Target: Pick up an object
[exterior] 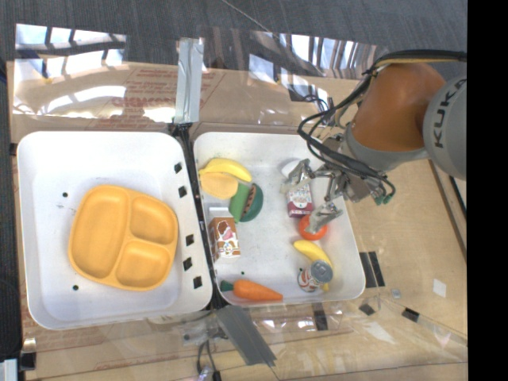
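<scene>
— In the right bin (238,145), where was the gripper (315,193)?

— Low over the far side, with a small red-and-white carton (300,202) standing between its spread fingers (295,168). They looked wide, not clamped; I wouldn't have called anything held.

— What else lay close?

— An orange ring (311,229) just under the nearer finger, and a yellow banana (312,252) below that. The carrot (254,291), the other carton (225,238) and the green piece (247,202) sat well apart. The yellow tray (123,236) was in the left bin (48,157).

— The risk?

— I judged the carton could tip or squirt out if the fingers closed off-centre, or the lower finger might snag the ring and drag it along.
</scene>
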Tool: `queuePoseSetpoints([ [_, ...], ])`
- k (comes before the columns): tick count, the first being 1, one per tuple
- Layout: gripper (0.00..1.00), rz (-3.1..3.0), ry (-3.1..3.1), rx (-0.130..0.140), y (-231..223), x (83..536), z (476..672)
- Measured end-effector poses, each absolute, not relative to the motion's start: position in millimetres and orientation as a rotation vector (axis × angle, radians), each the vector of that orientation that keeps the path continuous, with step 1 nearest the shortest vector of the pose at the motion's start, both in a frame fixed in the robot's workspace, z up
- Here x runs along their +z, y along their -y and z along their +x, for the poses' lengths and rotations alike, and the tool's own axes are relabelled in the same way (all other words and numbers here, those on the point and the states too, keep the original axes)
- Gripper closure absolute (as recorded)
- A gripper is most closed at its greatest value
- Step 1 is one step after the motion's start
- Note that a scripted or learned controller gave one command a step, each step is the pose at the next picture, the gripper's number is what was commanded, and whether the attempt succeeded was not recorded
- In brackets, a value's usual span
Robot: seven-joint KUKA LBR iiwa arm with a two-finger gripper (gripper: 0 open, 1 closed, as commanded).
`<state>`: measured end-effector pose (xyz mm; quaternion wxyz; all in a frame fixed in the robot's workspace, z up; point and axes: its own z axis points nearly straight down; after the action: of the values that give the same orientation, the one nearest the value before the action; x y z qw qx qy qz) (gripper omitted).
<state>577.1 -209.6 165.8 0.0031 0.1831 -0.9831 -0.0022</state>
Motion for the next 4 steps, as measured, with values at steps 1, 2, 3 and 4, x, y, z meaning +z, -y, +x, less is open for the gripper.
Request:
queuePoseSetpoints([
  [1, 0.0, 0.58, 3.09, -0.001, 207.6, 92.4, 558.1],
  [2, 0.0, 0.424, 3.114, -0.004, 123.6, 100.9, 588.0],
  [3, 0.0, 0.217, 3.133, -0.001, 94.8, 127.0, 562.6],
  [4, 0.0, 0.465, 3.109, 0.001, 89.9, 93.4, 566.5],
])
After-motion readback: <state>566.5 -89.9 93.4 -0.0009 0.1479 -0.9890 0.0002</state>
